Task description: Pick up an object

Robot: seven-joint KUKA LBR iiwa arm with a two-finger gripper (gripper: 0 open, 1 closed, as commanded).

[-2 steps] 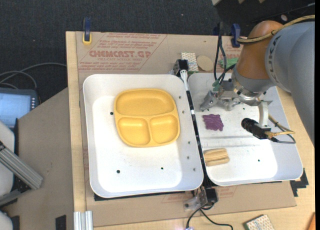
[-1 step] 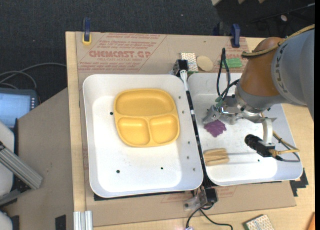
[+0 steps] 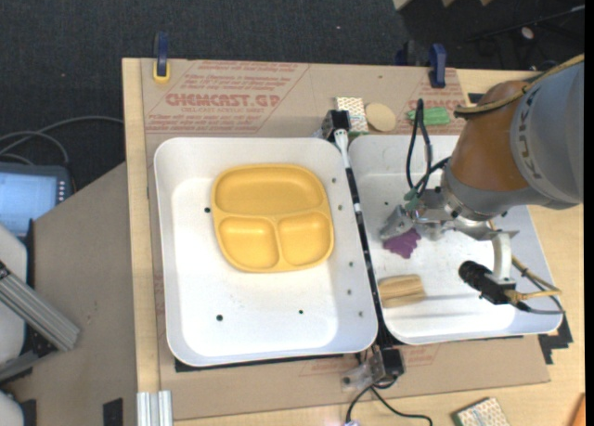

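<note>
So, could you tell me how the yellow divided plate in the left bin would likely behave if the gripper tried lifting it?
The yellow divided plate looks like rigid moulded plastic, so probably stiff and fairly light. It lies flat in the left bin, so tipping seems unlikely. Its smooth, low rim may slip from a pinch.

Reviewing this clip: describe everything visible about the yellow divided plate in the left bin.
The yellow divided plate lies flat and upright in the left bin, toward its far half. It looks like matte plastic, rounded-rectangular, with one long compartment on the far side and two smaller ones on the near side, all with nothing in them. It rests on the bin floor, with nothing else touching it.
</note>
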